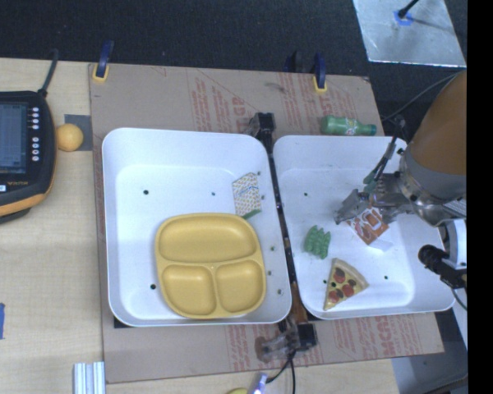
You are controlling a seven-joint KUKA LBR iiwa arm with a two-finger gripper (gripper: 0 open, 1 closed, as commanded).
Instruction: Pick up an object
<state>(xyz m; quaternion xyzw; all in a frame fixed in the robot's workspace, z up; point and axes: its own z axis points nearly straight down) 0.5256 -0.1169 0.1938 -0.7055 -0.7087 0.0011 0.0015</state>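
In the right bin (312, 158) lie a green block-like toy (317, 241), a pizza slice toy (343, 283) and a small red and white packet (371, 225). My gripper (363, 205) hangs low over the right bin, its dark fingers just above and to the left of the packet. The packet lies right under the gripper, partly covered by it. Nothing shows clearly between the fingers. The left bin (131, 162) holds a yellow divided plate (210, 264) and a small patterned card (247, 194) near its right wall.
A green bottle (347, 125) lies on the cardboard behind the right bin. A tablet-like pendant (12, 154) and a yellow ball (69, 136) sit at the left of the bench. Clamps hold the cardboard at its back edge.
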